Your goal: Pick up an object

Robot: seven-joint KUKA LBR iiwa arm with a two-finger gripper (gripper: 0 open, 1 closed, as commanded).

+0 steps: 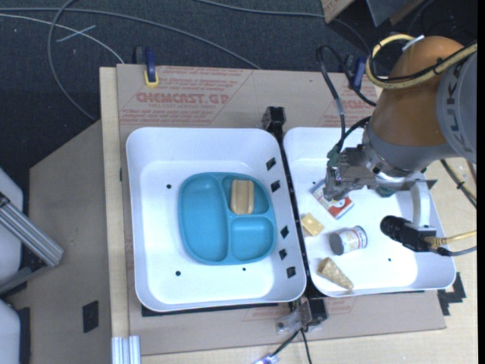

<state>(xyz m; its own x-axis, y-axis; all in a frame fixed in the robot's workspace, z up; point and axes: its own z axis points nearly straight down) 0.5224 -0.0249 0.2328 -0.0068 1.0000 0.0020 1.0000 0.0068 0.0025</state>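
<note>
We found the gripper low in the right bin, directly over a small flat red-and-white packet; whether the fingers were spread or pinching it we could not tell. We judged the packet light, thin and slick, best taken across its short edges. Just below the fingers lay a small can and two tan wedges.

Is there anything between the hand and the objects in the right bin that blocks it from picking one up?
Nothing visible blocks it. The hand hangs directly over the red and white card in the right bin. The small can and the two tan pieces lie apart, below it in the view.
</note>
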